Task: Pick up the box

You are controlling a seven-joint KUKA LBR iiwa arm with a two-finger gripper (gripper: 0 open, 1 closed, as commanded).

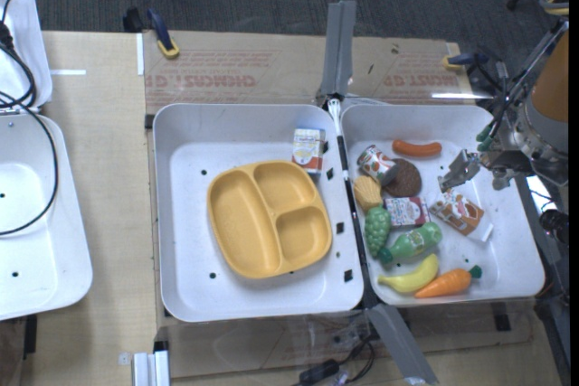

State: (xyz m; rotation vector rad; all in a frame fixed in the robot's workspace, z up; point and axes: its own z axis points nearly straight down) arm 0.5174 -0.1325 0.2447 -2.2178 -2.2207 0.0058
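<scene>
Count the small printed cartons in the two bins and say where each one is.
4, though others may be hidden. One carton stands in the left bin beside the yellow tray. In the right bin: one near the divider, one mid-pile, one below the gripper.

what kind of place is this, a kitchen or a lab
Most likely a robot test lab, not a kitchen: two white bins sit on a cardboard-covered bench, holding toy food like a plastic banana, with the arm's tool above.

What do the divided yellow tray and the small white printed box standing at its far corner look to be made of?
Divided yellow tray: likely moulded plastic, judging by its uniform colour, rounded compartment walls and soft sheen. Small white printed box: probably printed cardboard or thin carton, with flat faces, crisp edges and a matt label; the picture is too small to be sure.
</scene>
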